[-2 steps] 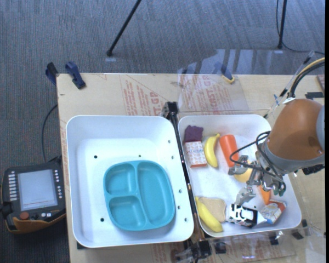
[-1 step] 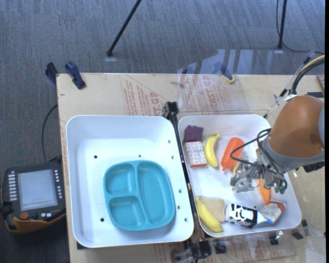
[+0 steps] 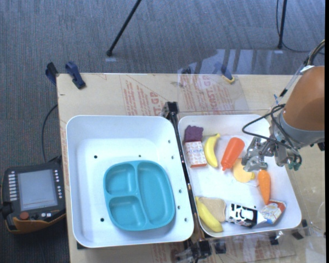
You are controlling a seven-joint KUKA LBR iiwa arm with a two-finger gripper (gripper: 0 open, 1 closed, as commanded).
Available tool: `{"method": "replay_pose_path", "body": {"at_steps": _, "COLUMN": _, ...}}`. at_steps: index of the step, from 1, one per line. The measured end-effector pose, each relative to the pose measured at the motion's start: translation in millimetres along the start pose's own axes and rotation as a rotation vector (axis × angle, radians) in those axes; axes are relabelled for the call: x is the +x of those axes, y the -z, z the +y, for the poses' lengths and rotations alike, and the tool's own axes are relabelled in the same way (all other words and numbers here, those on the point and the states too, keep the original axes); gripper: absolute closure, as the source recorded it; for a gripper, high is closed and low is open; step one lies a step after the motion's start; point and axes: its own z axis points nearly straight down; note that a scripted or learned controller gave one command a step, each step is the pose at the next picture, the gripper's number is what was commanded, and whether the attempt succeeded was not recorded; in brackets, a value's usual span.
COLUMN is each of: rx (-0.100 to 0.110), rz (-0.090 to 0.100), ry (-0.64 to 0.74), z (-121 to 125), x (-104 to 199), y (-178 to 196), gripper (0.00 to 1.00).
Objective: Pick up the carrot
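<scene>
The carrot is a small orange taper lying in the right bin, near its right wall, with the thin end toward the front. My gripper hangs just above and to the left of the carrot's thick end, over a pale yellow disc. Nothing shows between the gripper and the carrot. The arm's grey wrist with its orange band reaches in from the right.
The right bin also holds a fat orange-red piece, two bananas, a purple item, a red-and-white packet, a bread slice and small cartons. A teal divided plate lies in the left bin.
</scene>
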Motion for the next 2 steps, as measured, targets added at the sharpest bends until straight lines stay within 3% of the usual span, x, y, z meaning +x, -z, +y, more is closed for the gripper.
{"method": "replay_pose_path", "body": {"at_steps": 1, "rx": -0.004, "rz": 0.011, "ry": 0.329, "z": -30, "x": 39, "y": -4, "gripper": 1.0}}
{"method": "replay_pose_path", "body": {"at_steps": 2, "rx": -0.006, "rz": 0.009, "ry": 0.276, "z": 34, "x": 81, "y": 10, "gripper": 1.0}}
